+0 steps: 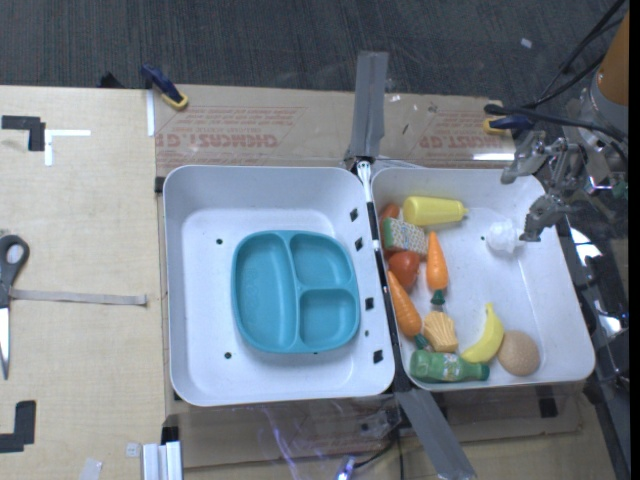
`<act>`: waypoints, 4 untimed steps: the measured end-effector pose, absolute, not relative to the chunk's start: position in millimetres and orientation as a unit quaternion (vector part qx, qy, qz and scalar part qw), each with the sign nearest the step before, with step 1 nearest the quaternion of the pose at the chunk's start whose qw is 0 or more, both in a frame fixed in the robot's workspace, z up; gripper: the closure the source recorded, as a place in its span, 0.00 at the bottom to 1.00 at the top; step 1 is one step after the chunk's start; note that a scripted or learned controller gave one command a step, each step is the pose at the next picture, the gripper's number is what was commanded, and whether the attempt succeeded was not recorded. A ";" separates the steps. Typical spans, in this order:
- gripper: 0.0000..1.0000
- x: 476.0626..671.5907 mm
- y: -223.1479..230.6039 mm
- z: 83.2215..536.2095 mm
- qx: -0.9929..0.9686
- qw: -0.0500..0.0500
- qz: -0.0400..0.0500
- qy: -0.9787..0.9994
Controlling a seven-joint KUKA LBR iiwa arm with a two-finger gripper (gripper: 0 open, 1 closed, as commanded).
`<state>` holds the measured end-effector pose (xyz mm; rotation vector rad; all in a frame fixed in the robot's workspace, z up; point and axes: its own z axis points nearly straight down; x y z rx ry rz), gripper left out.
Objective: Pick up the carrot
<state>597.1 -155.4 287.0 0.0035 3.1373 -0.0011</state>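
Two orange carrots lie in the right bin (560,298). The short carrot (437,260) sits upright in the picture near the bin's middle left. The longer carrot (404,305) lies slanted along the left wall, below a red tomato (404,264). My gripper (536,218) hangs over the bin's upper right part, well to the right of both carrots and touching neither. Just left of the gripper lies a small white object (501,238).
The right bin also holds a yellow corn-like piece (433,210), a banana (486,336), a brown round thing (518,353), a green bottle shape (450,368) and a tan cracker (440,330). The left bin (190,268) holds a blue divided plate (297,291). Scissors (10,268) lie far left.
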 end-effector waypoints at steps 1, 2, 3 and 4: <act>0.00 592.2 -122.5 114.4 0.059 0.002 0.000 0.998; 0.00 593.9 -93.6 103.5 0.162 0.012 0.000 0.987; 0.00 594.5 -96.2 99.3 0.311 0.006 0.002 0.950; 1.00 596.4 -95.4 110.1 0.309 0.008 0.002 0.951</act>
